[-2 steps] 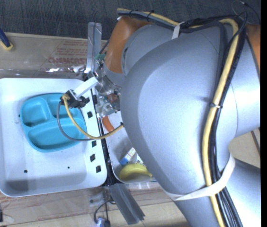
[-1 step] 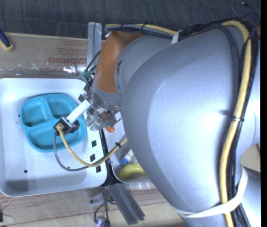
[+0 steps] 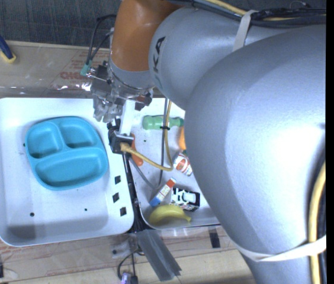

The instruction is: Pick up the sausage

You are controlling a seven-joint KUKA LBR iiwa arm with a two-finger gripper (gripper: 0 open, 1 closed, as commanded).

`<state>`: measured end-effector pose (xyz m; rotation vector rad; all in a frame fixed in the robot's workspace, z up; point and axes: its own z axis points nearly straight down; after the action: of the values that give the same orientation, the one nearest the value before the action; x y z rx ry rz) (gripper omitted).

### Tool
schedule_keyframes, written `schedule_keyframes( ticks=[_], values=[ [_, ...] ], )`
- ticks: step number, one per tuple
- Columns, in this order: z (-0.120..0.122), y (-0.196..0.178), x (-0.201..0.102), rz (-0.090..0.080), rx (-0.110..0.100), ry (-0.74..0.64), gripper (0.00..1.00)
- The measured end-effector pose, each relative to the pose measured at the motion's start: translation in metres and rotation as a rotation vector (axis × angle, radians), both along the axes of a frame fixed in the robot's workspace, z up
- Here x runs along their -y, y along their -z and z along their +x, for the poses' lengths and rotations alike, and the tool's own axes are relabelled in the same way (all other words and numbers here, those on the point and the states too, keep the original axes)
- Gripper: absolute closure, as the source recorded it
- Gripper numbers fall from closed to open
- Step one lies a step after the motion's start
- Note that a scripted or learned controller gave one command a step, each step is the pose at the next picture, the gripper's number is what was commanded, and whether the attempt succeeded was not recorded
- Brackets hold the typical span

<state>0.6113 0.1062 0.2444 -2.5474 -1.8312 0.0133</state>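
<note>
Grey robot arm (image 3: 244, 99) hangs low over the right white plastic bin (image 3: 155, 185), hiding much of it; I cannot tell how its jaws stand; I cannot pick out the sausage; the blue split plastic plate (image 3: 66, 152) lies apart in the left white bin (image 3: 7, 218).

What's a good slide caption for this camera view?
Arm's gripper above the wall between bins; blue tray in the left bin, banana in the right.
</note>
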Motion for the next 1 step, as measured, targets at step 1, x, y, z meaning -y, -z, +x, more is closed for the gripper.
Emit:
schedule_keyframes(
  ticks=[1],
  values=[
    [0.0267, -0.0227, 0.0002, 0.000, 0.000, 0.087, 1.00]
  ],
)
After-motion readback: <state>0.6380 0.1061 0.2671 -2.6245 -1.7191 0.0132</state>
